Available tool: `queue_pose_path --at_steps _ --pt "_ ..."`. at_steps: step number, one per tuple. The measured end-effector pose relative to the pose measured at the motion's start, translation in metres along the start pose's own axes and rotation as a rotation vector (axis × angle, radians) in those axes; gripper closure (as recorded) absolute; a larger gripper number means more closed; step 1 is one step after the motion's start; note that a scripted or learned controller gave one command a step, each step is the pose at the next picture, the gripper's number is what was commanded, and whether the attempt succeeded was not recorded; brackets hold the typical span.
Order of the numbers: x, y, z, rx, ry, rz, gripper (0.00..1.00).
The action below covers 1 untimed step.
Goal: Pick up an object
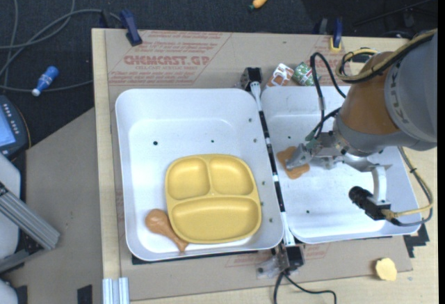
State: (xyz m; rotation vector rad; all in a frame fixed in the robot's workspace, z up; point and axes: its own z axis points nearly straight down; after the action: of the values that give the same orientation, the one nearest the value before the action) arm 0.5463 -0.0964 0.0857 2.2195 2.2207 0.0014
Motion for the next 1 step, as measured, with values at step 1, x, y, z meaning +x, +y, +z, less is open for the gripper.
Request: queue_pose_path --at_steps 1 --pt "0.0032 0.0301 0.0005 -0.001 0.0 -0.001 0.0"
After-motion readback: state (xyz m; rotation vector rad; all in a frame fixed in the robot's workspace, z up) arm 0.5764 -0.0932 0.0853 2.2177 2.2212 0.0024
